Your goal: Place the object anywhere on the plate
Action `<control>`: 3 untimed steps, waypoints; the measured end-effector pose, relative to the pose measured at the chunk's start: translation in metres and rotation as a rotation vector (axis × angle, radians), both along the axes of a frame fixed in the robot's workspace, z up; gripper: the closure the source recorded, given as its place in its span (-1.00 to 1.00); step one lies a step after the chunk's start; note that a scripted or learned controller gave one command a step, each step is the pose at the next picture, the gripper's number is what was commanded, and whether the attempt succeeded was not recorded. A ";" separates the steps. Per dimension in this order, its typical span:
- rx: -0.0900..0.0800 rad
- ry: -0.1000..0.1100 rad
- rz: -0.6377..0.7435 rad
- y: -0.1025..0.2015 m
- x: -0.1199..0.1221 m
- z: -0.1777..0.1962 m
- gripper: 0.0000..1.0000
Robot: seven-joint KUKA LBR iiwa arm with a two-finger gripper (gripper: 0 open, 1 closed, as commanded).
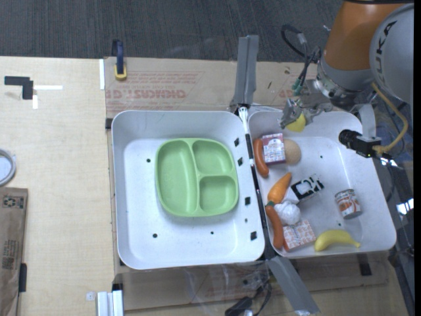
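Gripper over the right bin's far edge, small yellow object pinched.

One green plate [196,176] lies in the left bin [131,242]. Far right, the gripper [294,115] pinches one yellow object [297,122], seemingly light, smooth, possibly slippery; best held across its middle. Below lie two carrots [279,187], one banana [336,241], one can [346,203].

- Green plate [197,176] lay bare in left bin [131,196]; open room all round it.
- Right bin [371,196] crowded: carrot [279,187], can [347,203], banana [336,241] close together.
- Arm [368,38] overhung its far right corner.
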State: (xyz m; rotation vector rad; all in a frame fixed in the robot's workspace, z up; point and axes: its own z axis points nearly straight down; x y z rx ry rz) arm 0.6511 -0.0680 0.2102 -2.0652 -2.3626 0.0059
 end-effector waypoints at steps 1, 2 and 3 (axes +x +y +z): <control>0.000 -0.001 0.168 0.083 -0.032 0.028 1.00; 0.001 -0.001 0.499 0.143 -0.026 0.000 1.00; 0.003 0.001 0.668 0.174 -0.055 -0.066 1.00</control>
